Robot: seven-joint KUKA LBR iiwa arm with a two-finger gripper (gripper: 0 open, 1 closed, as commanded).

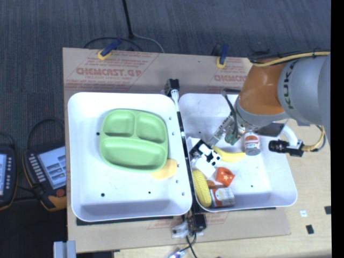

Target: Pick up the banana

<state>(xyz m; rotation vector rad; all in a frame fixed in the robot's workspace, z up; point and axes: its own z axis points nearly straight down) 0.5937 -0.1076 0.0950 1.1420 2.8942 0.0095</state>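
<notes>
Banana (231,156) lying in right bin (279,195), near middle, tip poking out from under gripper area, just beside black-and-white block (208,156).

Biggest first: bench (107,71) w/ printed brown board, two white bins side by side. Left bin (86,198) carrying green divided plate (134,139), w/ yellow wedge-like piece (166,169) touching plate's lower right corner. Arm (293,90) reaching in from right, grey w/ orange band, wrist over right bin's upper half. Gripper (228,133) hanging low just above banana's right end; fingers too small & shadowed, so can't tell how far apart, or whether touching banana. Nothing visibly clamped.

Smaller stuff in right bin: corn cob (201,187) along left wall, small can (221,197) beside it at front, red-orange item (225,176) above can, small jar w/ red label (251,144) just right of gripper.
</notes>
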